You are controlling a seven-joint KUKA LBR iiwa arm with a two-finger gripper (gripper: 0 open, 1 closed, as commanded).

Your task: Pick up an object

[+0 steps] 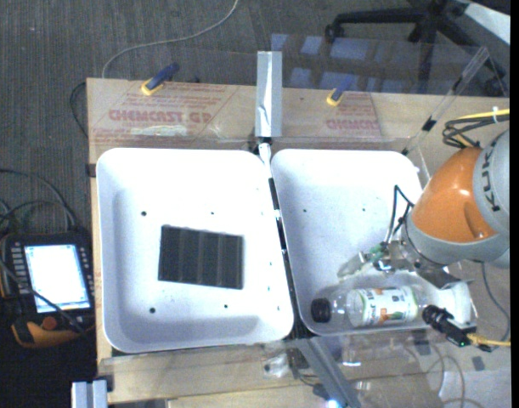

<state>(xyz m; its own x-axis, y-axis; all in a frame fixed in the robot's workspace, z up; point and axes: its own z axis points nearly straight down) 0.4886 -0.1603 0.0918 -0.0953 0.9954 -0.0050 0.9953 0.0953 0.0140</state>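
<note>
We see a clear plastic bottle (369,306) lying on its side at about 6 o'clock in the right-hand bin (327,185), its dark cap pointing toward 9 o'clock and its labelled body running toward 3 o'clock, close against the near wall; the pincer (386,257) hovers just above it, near the bottle's 12 o'clock side, though we cannot tell how it is set or whether it has hold of anything, since the wrist and its orange band (450,206) cover much of it. We judge the bottle light and fairly stiff, yet smooth and round, so it may roll or slip away; the labelled middle looks like the best place to take hold, across the width, since the cap end is narrow and the wall crowds the far side. The left-hand bin (123,185) carries a dark ribbed rectangle (201,257) near its centre; both bins sit on a tabletop (183,113) of printed board with clamps at 12 o'clock; around it lie grey carpet, a handheld control pendant (47,283) at 9 o'clock, loose cables, and a chair base (412,24) at 1 o'clock.
</note>
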